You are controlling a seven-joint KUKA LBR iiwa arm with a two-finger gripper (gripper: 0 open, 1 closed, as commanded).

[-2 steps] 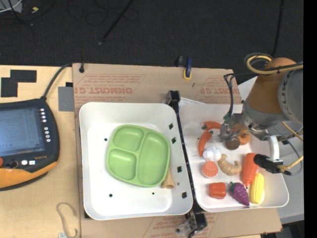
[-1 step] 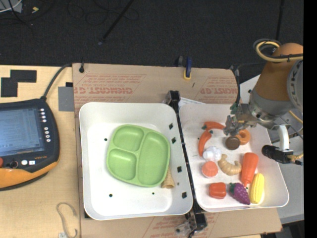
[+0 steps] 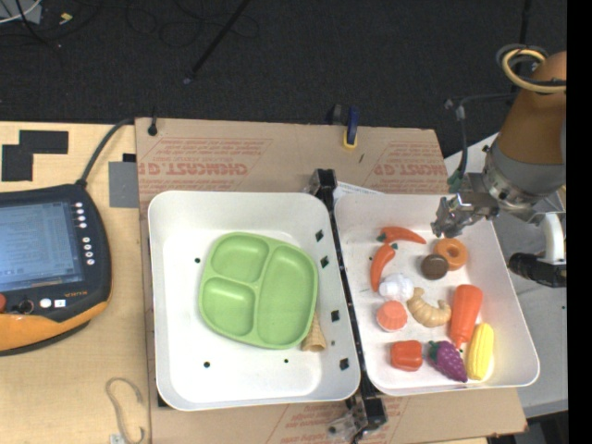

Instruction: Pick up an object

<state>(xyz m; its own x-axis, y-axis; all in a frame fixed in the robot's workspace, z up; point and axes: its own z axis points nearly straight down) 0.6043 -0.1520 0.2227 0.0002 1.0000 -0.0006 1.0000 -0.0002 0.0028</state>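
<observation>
Claw (image 3: 450, 218) poised over right bin's (image 3: 518, 340) far edge, just above toy donut (image 3: 452, 252); finger spread impossible to tell. Green divided plate (image 3: 259, 289) in left bin (image 3: 176, 340).

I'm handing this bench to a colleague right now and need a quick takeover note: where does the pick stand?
Gripper: poised at the upper right of the right bin, just above the orange ring; whether it is open or shut is not readable, and nothing is visibly held.
Right bin: toy foods lie loose, among them the ring, a brown ball, a carrot, corn and grapes.
Left bin: green divided plate, cone beside it.
Done: approach. Left: grasp and lift an object.
</observation>
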